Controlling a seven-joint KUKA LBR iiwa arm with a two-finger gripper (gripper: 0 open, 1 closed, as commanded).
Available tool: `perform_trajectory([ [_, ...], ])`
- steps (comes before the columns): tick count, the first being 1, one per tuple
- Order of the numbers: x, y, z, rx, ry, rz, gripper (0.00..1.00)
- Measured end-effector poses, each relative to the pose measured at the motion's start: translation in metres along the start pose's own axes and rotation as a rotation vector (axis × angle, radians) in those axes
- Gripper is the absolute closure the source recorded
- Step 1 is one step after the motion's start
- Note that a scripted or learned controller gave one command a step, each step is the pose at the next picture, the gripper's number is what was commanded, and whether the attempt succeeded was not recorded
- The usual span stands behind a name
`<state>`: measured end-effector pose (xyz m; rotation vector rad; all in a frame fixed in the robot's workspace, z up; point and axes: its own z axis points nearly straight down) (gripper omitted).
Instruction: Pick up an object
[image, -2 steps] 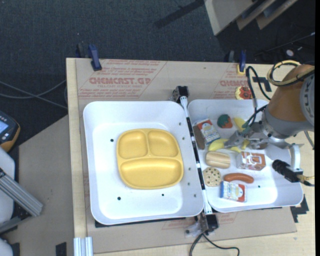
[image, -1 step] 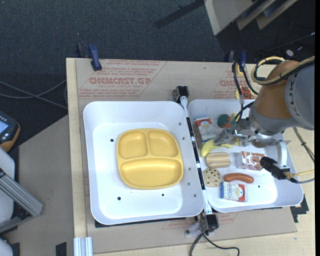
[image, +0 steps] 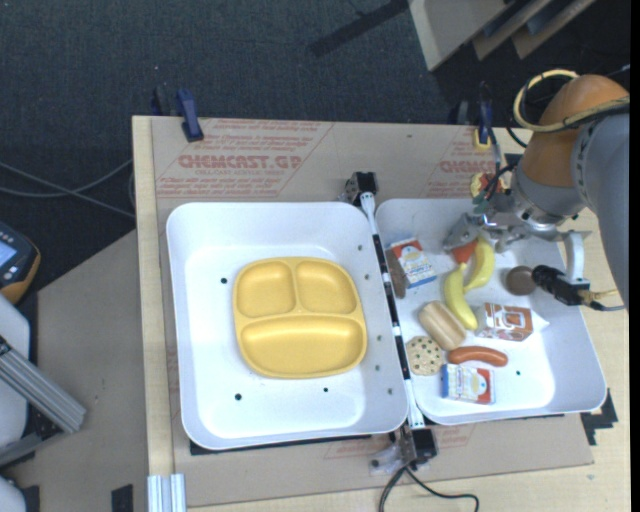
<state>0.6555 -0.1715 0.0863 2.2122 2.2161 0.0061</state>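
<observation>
Two white bins are set side by side on a bench. The left bin (image: 200, 300) is taken up by a yellow tray (image: 298, 317) with three compartments. The right bin (image: 570, 370) is crowded with toy food.

The arm (image: 580, 140) is seen at the upper right of the frame, with its gripper (image: 478, 232) lowered into the upper part of the right bin. The gripper is placed right at the upper end of a banana (image: 468, 283), which runs down and to the left from it; whether they touch, or whether the gripper is parted or closed, cannot be told.

The banana is hemmed in: a carton (image: 412, 264) to its left, a bread roll (image: 441, 324) and a cookie (image: 424, 354) below, a packet (image: 505, 320) and a sausage (image: 478, 355) lower right, a brown disc (image: 519, 280) to the right.
</observation>
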Motion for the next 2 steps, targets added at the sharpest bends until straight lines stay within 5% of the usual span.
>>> perform_trajectory([
  [1, 0.001, -0.004, -0.01, 0.01, 0.001, 0.0, 1.0],
  [2, 0.063, 0.011, -0.049, 0.015, 0.005, -0.004, 1.0],
])
